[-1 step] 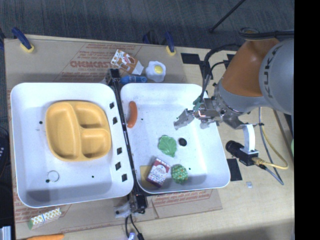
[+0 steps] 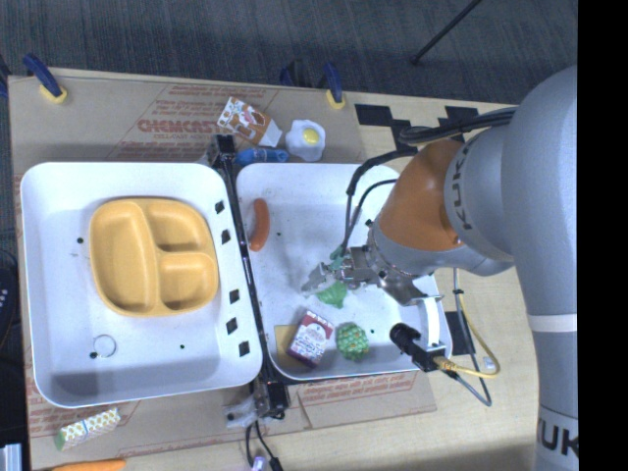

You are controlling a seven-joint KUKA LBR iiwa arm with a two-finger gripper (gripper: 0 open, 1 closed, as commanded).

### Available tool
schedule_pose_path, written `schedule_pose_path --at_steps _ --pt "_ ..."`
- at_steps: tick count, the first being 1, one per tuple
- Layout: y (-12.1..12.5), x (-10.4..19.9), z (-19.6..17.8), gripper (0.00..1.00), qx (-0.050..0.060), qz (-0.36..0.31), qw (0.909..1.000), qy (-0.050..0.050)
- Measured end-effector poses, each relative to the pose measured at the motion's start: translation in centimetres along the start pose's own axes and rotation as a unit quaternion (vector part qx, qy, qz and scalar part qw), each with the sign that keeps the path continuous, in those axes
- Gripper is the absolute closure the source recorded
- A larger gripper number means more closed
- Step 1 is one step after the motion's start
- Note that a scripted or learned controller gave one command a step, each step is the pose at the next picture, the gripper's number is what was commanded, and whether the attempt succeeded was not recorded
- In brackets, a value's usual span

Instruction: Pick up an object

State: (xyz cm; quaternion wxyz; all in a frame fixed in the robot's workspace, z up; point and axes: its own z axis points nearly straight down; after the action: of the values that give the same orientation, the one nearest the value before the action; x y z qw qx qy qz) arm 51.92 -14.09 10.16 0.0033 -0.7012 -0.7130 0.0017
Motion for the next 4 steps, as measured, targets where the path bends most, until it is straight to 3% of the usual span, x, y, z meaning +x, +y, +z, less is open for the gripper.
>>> schedule_pose_path --at_steps 1,2,3,4 --pt "-4.3 4.3 1.1 0.00 -0.001 -0.035 0.9994 0.000" --pt "-4.2 4.3 0.1 1.00 -0.001 -0.038 0.9993 0.000" --pt "-4.2 4.4 -0.9 1.00 0.000 -0.041 0.9991 0.000" --pt "-4.2 4.4 -0.9 0.00 0.000 -0.041 0.9992 0.000"
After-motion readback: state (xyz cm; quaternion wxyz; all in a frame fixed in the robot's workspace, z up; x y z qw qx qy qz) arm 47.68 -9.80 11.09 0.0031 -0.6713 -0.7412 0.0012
